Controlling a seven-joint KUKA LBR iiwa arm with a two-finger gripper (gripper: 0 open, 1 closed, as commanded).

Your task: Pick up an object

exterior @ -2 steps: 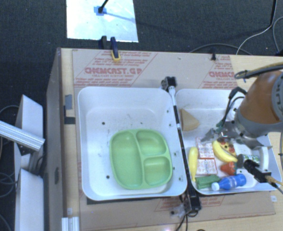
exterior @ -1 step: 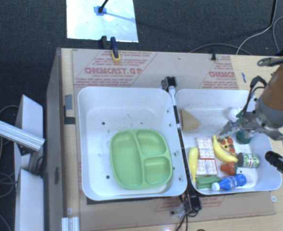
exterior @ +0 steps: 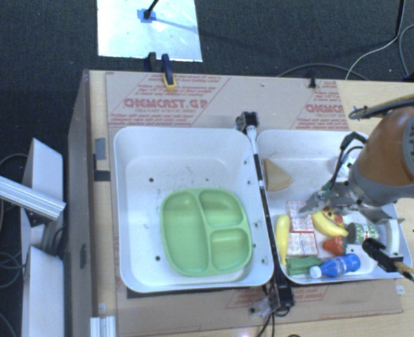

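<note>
The right bin [exterior: 301, 149] holds several small items near its front: a yellow banana [exterior: 327, 223], a slim yellow piece [exterior: 282, 236], a red-and-white card [exterior: 302, 234], a red piece [exterior: 333, 245], a green piece [exterior: 302, 264], a blue bottle [exterior: 339, 265] and a tan wedge [exterior: 277, 176] further back. My arm reaches in from the right, its orange band above the bin's right side. The gripper [exterior: 335, 206] hangs low over the pile, just above the banana. Nothing is visibly held between its fingers.
The left bin [exterior: 143, 153] holds a green divided tray [exterior: 207, 232]. A narrow rim [exterior: 257, 174] separates the two bins. Cardboard covers the bench behind the bins. Cables run at the right rear.
</note>
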